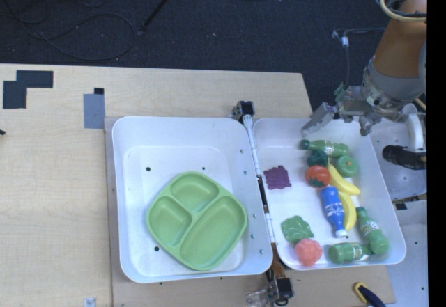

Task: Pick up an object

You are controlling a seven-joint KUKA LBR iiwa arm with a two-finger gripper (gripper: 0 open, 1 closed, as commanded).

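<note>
Hovering over the right bin's (390, 180) far edge, the pincer (346, 116) looks spread wide and empty. Nearest below lies a green bottle (326, 148); I'd drop straight down, straddle its narrow width, then close.

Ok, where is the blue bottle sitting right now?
The blue bottle lies in the right bin, toward its right side, alongside the banana and just below the tomato.
</note>
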